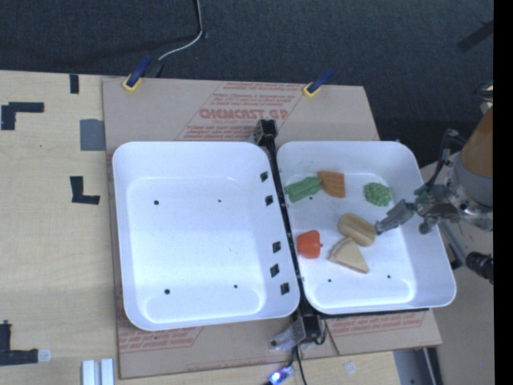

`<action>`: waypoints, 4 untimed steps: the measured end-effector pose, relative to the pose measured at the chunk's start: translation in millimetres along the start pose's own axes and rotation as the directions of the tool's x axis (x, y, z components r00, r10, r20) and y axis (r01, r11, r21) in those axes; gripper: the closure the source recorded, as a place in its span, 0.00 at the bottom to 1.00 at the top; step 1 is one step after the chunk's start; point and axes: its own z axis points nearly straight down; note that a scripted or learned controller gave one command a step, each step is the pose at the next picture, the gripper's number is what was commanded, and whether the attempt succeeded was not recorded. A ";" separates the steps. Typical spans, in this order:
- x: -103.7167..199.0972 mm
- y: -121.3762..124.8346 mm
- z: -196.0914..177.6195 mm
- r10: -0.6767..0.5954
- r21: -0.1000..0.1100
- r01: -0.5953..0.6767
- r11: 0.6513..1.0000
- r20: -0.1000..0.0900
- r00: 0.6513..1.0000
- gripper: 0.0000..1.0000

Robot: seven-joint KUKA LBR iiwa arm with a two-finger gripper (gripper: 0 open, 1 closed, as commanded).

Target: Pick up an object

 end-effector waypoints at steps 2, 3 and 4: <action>145.0 132.5 15.8 -0.008 -0.013 0.008 1.000 0.001 1.000 0.00; 93.4 133.4 -34.3 0.002 -0.006 -0.002 1.000 0.003 1.000 0.00; 39.8 159.1 86.4 0.003 0.005 -0.003 1.000 0.002 1.000 0.00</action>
